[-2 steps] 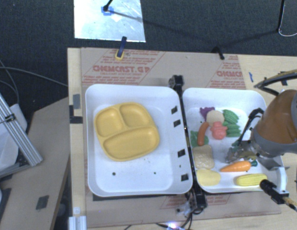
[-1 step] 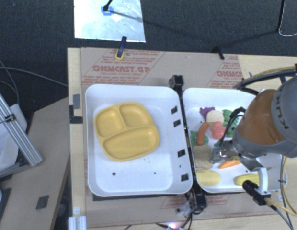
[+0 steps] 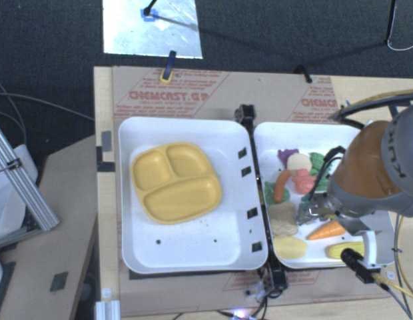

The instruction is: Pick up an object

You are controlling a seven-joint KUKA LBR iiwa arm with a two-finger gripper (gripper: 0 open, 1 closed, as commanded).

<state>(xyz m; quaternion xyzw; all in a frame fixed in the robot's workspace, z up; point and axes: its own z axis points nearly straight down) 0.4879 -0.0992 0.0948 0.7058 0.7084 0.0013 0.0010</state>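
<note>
While the hand [image 3: 306,212] hangs low in the right bin [image 3: 326,131], its grip cannot be told. An orange carrot [image 3: 326,230] lies just beside it.

Yellow divided plate [image 3: 176,182] in left bin [image 3: 186,255]; foil sheet [image 3: 152,19] beyond.

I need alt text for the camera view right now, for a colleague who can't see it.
The grey-and-orange arm reaches over the right bin, its gripper low among toy foods including a carrot. The left bin holds a yellow divided plate.
</note>
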